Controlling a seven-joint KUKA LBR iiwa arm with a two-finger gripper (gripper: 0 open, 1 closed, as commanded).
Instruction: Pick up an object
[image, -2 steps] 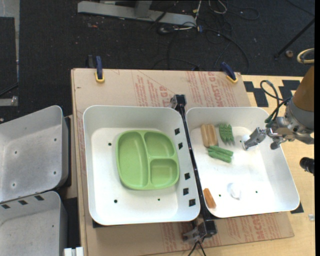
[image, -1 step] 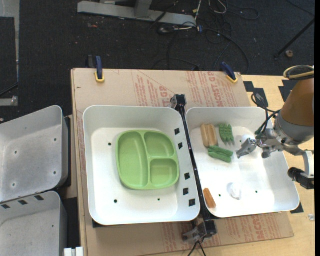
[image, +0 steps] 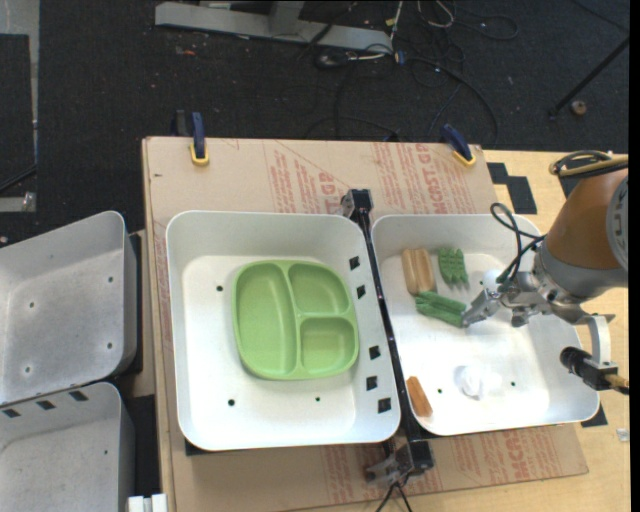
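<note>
In the camera view, the claw (image: 478, 311) is reaching into the right bin (image: 520, 415) from the right, sitting just beside the right end of a dark green object (image: 438, 307); that object is lying immediately to the claw's left, its long axis slanting from upper left down to lower right, toward the claw; whether the claw is apart or together I cannot tell; nothing is visibly sitting between it; the object is looking long, flat and leafy green; a tan roll (image: 417, 270) and a ridged green piece (image: 452, 264) are lying just above it; a pale green divided plate (image: 296, 319) is resting in the left bin (image: 200, 400).
</note>
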